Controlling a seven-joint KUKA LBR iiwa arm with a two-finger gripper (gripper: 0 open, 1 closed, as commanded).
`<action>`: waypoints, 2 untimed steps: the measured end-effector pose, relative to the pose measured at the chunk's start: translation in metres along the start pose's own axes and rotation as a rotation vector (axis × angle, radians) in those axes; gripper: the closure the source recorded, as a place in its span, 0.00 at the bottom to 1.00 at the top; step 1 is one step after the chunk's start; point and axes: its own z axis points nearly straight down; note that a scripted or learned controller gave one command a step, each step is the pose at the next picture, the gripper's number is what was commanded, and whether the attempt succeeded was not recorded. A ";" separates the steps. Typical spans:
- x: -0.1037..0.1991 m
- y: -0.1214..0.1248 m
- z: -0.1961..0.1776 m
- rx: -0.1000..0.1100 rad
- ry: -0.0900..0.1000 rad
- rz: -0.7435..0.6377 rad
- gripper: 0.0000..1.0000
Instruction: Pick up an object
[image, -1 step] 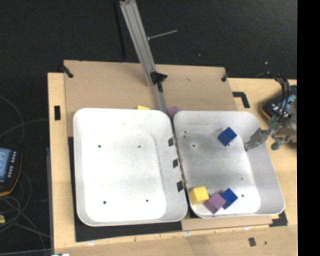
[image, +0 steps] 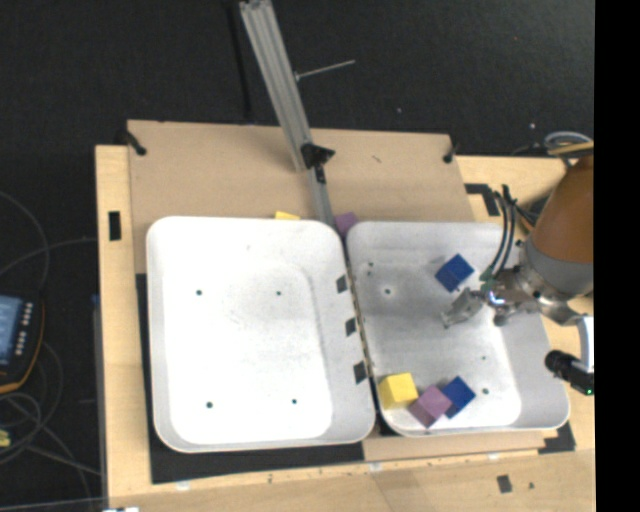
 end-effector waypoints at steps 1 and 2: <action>-0.004 0.067 0.061 -0.007 -0.002 0.000 0.00; 0.020 0.050 0.060 -0.006 -0.002 0.000 0.00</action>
